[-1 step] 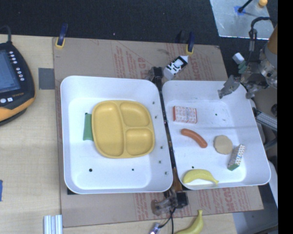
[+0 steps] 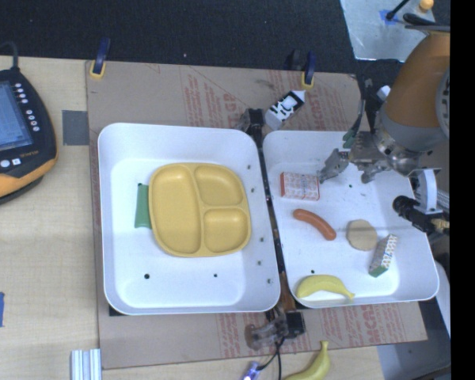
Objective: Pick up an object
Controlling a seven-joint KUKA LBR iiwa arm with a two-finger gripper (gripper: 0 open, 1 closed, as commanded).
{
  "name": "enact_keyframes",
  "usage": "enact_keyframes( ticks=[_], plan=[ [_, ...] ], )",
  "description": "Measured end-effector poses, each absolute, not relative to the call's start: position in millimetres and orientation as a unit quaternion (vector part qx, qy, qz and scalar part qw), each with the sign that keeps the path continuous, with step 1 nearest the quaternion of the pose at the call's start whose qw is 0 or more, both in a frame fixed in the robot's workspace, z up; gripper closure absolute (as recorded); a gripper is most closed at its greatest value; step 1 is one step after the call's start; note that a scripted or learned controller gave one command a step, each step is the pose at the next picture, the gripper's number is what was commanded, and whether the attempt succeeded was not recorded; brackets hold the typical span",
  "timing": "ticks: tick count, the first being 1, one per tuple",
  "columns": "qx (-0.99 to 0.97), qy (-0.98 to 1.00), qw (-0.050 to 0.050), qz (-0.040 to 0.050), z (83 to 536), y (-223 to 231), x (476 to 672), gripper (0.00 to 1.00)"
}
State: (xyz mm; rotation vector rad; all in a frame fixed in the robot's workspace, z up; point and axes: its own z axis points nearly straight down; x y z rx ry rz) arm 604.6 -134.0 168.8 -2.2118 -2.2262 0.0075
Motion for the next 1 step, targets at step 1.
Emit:
enact_keyframes(
  ticks=[1],
  plan=[
    [-0.705, -0.709, 0.002, 0.0028, 90.7, -120.7, 587.7, 0.00]
  ],
)
